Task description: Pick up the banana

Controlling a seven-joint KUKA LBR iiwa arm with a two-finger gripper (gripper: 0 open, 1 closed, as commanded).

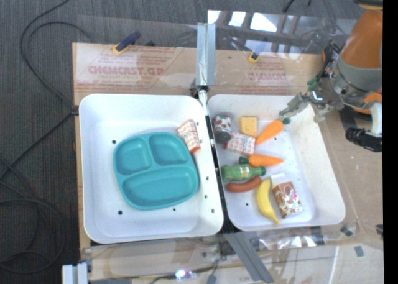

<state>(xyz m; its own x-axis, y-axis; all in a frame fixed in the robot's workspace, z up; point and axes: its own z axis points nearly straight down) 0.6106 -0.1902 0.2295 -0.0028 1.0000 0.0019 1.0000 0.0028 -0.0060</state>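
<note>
A yellow banana lies near the front of the right bin, curved, between a brown sausage and a red snack box that touches its right side. My gripper hovers over the bin's back right corner, far behind the banana. It is open, with nothing between its fingers.
The right bin also holds two carrots, a green bottle, a cheese block, a can and a wrapped packet. In the left bin sit a teal divided plate and a small packet.
</note>
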